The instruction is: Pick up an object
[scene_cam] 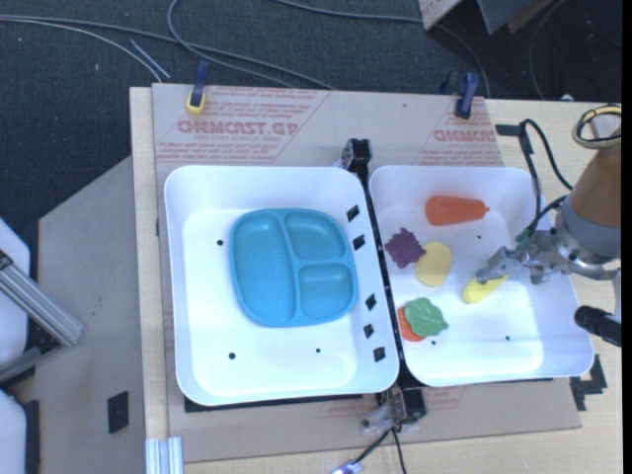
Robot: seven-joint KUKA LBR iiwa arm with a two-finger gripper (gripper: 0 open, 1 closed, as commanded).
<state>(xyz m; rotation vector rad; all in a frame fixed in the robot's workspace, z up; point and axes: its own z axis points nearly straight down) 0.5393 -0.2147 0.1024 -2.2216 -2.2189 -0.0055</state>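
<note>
The task looks to be at its reaching stage, with nothing lifted so far. The arm [597, 210] comes in from the right over the right bin [553, 363], and its tool [497, 268] sits low inside that bin, just beside a small yellow piece [481, 289] lying on the bin floor. The tool's tip appears to touch or nearly touch that piece, but whether it is apart, together or clamped on anything cannot be told at this size and angle, so no hold can be claimed. The yellow piece seems to rest on the bin floor rather than hang in the air. The other candidates all lie undisturbed in the same bin: an orange carrot-like toy [456, 209] near the far wall, a purple toy [403, 248] and a pale yellow toy [434, 263] touching each other toward the middle divider, and a green leafy toy [425, 317] over something red-orange closer to the near edge. The left bin [197, 363] carries a blue sectioned plate [293, 265], well apart from the tool. Both bins rest on the counter [247, 117]. What remains, by this judgement, is the whole of the pickup: securing a grip on one item, most likely the small yellow piece, and raising it clear of the bin.
</note>
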